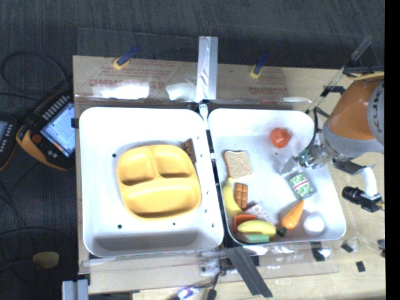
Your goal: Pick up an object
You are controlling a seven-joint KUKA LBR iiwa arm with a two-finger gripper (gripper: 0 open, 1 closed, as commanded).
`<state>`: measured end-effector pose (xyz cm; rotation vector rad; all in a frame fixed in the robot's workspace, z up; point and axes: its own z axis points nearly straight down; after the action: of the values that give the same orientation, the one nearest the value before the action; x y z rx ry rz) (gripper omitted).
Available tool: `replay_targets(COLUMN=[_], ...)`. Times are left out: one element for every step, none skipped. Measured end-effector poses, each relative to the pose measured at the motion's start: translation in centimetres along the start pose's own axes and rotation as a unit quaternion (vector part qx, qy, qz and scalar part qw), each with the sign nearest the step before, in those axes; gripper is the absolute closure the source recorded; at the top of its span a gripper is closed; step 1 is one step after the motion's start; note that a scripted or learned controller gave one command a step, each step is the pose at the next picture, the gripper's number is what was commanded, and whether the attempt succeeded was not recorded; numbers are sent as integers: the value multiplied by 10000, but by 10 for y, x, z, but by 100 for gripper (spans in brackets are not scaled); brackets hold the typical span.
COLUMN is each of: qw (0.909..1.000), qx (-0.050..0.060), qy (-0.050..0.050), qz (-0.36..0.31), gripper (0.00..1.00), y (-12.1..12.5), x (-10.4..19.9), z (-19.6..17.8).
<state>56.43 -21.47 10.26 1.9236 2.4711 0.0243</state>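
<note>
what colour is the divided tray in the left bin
Yellow. The divided tray shows best in the camera view, lying in the left bin.

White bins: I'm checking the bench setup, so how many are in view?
2. The left bin holds a yellow divided tray; the right bin, touching it along the middle, holds the toy food. Nothing suggests a hidden third.

A robotics lab is indicated by the clamped bench (pixel 350 105), teach pendant (pixel 53 133) on carpet, and toy-food bins (pixel 250 120).
</note>
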Motion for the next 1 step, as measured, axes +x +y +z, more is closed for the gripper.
replay_targets(qw=[9979], qx=[69], qy=[-28], qz=[-643], gripper=[100], y=[2], x=[55], z=[9])
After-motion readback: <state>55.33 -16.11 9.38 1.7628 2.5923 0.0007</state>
